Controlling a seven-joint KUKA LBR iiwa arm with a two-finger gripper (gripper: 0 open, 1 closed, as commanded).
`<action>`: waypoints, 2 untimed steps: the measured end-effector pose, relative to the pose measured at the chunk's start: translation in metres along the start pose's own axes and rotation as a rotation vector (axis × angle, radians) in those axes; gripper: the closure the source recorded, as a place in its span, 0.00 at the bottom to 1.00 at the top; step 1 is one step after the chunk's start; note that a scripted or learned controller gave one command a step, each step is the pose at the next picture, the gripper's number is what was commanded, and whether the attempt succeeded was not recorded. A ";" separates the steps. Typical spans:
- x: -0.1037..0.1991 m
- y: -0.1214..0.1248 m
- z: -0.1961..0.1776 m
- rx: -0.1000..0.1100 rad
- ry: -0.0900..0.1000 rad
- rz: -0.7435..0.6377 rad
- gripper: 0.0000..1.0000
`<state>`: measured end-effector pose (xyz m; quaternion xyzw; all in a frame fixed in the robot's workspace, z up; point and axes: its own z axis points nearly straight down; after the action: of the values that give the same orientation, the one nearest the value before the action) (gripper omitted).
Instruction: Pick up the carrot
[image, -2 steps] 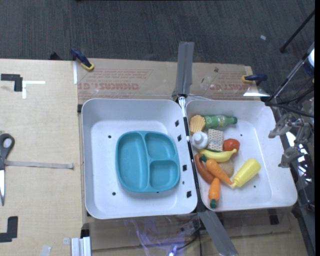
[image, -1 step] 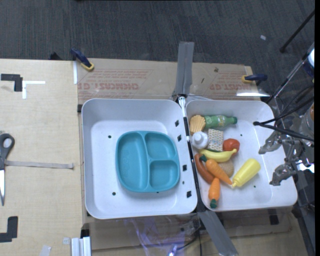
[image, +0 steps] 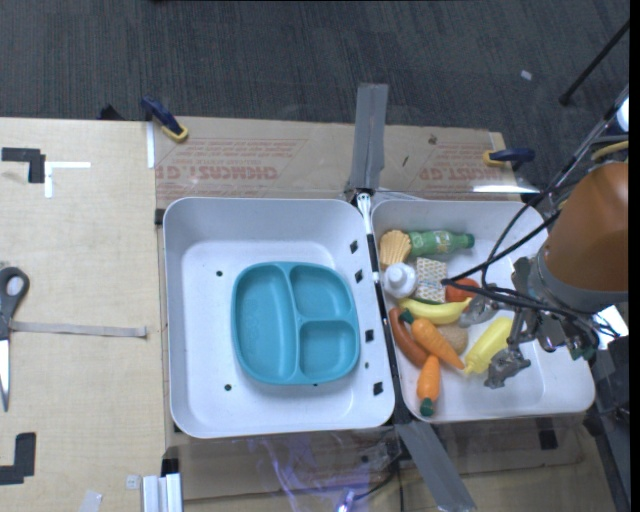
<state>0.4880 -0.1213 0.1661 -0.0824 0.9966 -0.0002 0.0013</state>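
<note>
You have two white bins side by side. The left bin (image: 190, 390) holds a teal divided plate (image: 297, 322) lying flat in its middle. The right bin (image: 560, 395) holds the toy food, crowded toward its left wall.

There are two carrot-like pieces. One carrot (image: 436, 343) lies on a slant in the pile, its thick end up-left near the banana (image: 434, 309). A smaller carrot (image: 429, 383) lies just below it, nearly upright in the view, with its green tip toward the bin's near edge. A reddish sausage (image: 404, 338) lies just left of them along the bin wall. Above are a green bottle (image: 438, 241), a white bottle (image: 398, 279) and a yellow corn cob (image: 488, 343).

The gripper (image: 506, 368) hangs over the right bin, right of both carrots and just beside the lower end of the corn cob. It is apart from the carrots, with nothing visibly between its tips. You cannot tell from this view how wide it is set.
</note>
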 end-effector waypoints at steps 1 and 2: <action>-0.011 0.027 0.074 0.000 0.000 -0.242 0.00; -0.018 0.024 0.074 0.000 -0.001 0.126 0.00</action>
<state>0.5023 -0.0949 0.0922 -0.0194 0.9998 0.0000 0.0016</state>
